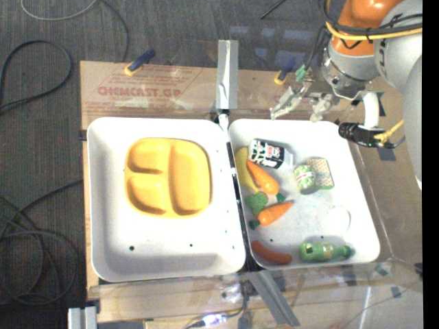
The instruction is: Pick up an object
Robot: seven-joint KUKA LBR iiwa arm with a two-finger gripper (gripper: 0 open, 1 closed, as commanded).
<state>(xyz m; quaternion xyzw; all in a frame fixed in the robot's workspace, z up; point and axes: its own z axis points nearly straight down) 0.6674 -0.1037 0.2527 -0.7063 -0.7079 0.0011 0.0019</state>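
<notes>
Camera view: the gripper [302,105] hangs above the far rim of the right bin [362,184], fingers spread wide and holding nothing. The nearest object, the black-and-white carton [267,153], lies just ahead toward the near side and slightly left, its long axis running left to right.

Even bright light, soft shadows, slight blur.

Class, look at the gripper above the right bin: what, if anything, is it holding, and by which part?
Nothing. The gripper hangs open above the far rim of the right bin, with no object between its fingers.
</notes>
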